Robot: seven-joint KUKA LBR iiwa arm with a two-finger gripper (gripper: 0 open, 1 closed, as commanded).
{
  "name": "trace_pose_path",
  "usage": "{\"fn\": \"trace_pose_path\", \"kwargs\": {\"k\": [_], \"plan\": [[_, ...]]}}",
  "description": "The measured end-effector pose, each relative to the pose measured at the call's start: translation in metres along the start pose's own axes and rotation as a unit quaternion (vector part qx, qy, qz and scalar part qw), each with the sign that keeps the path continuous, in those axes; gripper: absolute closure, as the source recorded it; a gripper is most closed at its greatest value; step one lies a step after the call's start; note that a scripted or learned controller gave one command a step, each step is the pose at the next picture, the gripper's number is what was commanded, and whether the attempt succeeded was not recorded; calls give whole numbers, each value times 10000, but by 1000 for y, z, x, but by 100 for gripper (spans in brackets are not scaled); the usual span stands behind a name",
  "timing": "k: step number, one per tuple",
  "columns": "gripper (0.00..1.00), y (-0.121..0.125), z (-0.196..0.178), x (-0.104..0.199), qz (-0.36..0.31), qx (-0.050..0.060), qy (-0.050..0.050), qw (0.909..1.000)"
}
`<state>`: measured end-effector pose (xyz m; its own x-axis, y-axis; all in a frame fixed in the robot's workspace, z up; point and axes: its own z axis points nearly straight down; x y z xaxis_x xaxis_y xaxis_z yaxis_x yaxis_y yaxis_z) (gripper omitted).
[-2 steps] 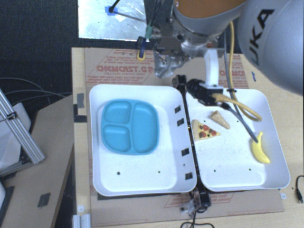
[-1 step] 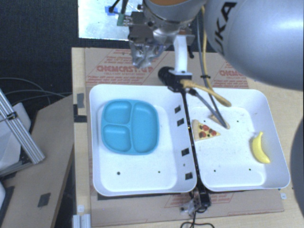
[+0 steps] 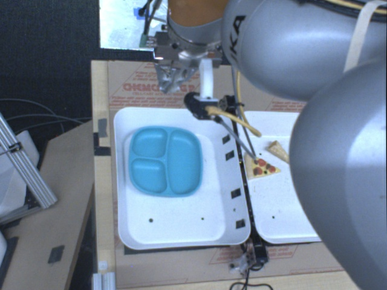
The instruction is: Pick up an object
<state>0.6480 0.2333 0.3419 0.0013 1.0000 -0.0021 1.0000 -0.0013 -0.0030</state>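
White plastic up front: two shallow bins sit side by side on the bench, the left bin (image 3: 181, 234) and the right bin (image 3: 281, 222), their inner walls touching along the middle. One blue divided plate (image 3: 165, 161) lies flat in the left bin, three compartments showing, set toward the far half. In the right bin, one toy pizza slice (image 3: 264, 168) rests close to the dividing wall, and one tan wedge-shaped piece (image 3: 279, 150) lies just beyond it, near but apart. A big grey arm (image 3: 314, 53) sweeps across from the right, orange band above the wrist. Further back, the gripper (image 3: 171, 81) hangs over the cardboard beyond the left bin's far rim, nothing between its fingers; how they're set, I can't tell.
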Motion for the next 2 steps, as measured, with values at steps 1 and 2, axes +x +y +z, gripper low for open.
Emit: {"fn": "trace_pose_path", "kwargs": {"k": [1, 2], "plan": [[100, 18, 235, 0, -14, 45, -12, 10000], [100, -32, 249, -4, -11, -65, 24, 10000]]}}
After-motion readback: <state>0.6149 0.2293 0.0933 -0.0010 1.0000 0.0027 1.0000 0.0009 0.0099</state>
